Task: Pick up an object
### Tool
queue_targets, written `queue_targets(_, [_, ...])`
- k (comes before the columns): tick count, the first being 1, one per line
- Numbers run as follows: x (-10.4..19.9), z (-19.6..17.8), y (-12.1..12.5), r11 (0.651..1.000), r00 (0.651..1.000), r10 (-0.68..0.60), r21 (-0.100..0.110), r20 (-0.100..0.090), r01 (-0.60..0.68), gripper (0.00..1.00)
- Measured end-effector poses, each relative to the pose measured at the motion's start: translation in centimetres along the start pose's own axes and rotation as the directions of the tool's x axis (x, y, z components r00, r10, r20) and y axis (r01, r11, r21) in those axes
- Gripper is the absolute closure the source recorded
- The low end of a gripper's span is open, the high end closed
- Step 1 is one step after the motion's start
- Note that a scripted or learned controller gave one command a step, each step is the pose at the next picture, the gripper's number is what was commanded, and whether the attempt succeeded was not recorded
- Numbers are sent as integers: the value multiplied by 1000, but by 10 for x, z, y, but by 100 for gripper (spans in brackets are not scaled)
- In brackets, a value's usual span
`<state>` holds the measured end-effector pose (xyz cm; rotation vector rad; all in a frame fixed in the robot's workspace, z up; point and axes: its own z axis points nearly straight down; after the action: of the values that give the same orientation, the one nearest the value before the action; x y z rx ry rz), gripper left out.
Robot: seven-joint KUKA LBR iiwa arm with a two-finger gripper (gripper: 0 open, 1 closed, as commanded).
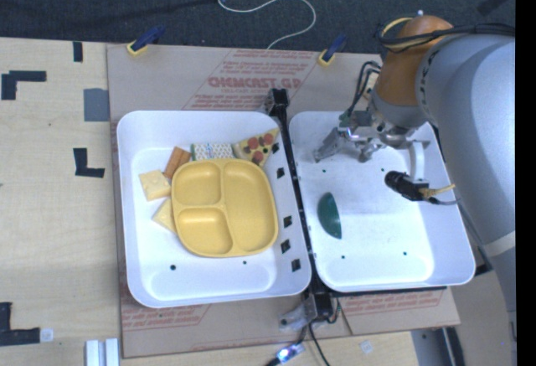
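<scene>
In the right shallow white bin (435,260), two-finger gripper (368,163) spread wide, grasping nothing; dark green oval object (329,214) lies near-left of it.

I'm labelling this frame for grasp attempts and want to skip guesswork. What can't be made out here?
- Camera view: the small flat tan, orange and patterned pieces in the left white bin are partly hidden under the yellow divided plastic plate.
- Their printed patterns are too small to read.
- The dark green curved object in the right white bin is too small to identify.
</scene>
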<state>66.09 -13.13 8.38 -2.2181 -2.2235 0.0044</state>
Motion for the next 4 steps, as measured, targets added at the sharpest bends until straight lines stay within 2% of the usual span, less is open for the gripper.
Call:
queue_targets(1, [1, -11, 0, 1000, 1000, -2, -1, 0, 2, 100])
queue_targets(2, [3, -54, 2, 1000, 1000, 1, -6, -2, -1, 100])
queue_targets(3, [0, -111, -5, 1000, 1000, 2, -7, -1, -2, 100])
queue_targets(4, [0, -142, -5, 1000, 1000, 1, -4, -2, -1, 100])
